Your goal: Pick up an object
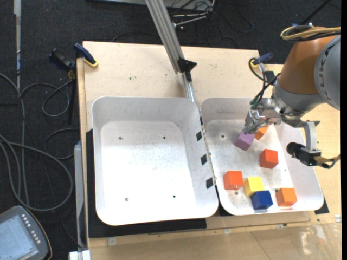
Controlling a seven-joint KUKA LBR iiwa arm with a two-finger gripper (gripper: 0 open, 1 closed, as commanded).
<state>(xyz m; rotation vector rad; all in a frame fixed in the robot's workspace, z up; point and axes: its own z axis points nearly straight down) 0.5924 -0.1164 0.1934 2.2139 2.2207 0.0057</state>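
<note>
While the fingers (251, 128) hang low over the purple block (244, 141) in the right bin (312, 196) — spread I cannot tell — I judge nothing lifted yet

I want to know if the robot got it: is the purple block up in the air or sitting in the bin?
Cannot tell. The purple block sits tilted right under the gripper, over the right bin, with no clear gap below.

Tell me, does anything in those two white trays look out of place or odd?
Nothing looks spilled or broken. All the blocks sit in the right tray. The purple block lies tilted just below the gripper, with a small orange block beside it. The left tray shows just dark specks.
</note>
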